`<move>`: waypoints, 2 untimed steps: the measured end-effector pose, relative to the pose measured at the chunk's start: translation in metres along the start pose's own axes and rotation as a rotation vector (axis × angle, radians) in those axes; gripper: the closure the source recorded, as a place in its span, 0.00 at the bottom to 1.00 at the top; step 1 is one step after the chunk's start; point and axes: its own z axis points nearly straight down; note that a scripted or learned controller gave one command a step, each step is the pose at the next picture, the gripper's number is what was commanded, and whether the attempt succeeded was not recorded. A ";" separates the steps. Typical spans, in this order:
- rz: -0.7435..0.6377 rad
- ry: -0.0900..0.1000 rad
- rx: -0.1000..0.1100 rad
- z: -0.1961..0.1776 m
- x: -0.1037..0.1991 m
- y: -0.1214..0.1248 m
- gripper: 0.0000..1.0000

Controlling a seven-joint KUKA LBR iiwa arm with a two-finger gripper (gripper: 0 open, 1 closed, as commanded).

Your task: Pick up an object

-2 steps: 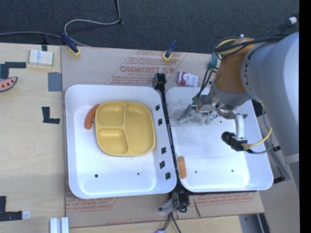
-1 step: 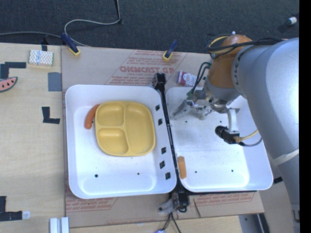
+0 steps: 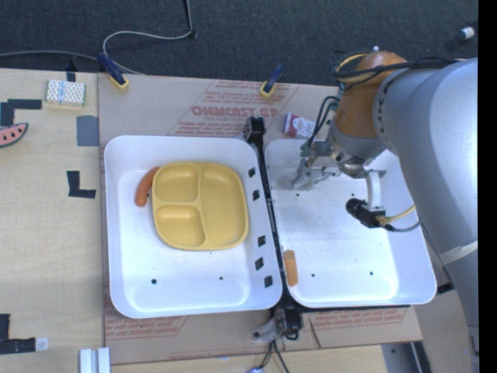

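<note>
My gripper hangs low over the upper left part of the right bin, above bare white floor. A small orange piece lies at that bin's lower left edge, well below the gripper. In the left bin a yellow divided plate lies flat, with an orange sausage against its left rim. I see nothing in the gripper.
A small red and white packet lies on the cardboard just behind the right bin. Two clamps hold the cardboard's far edge. The black divider runs between the bins. My arm's bulk covers the right bin's right side.
</note>
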 end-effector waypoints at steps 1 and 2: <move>0.001 0.001 0.003 -0.089 0.059 -0.096 1.00; 0.002 0.001 0.004 -0.089 0.058 -0.096 0.00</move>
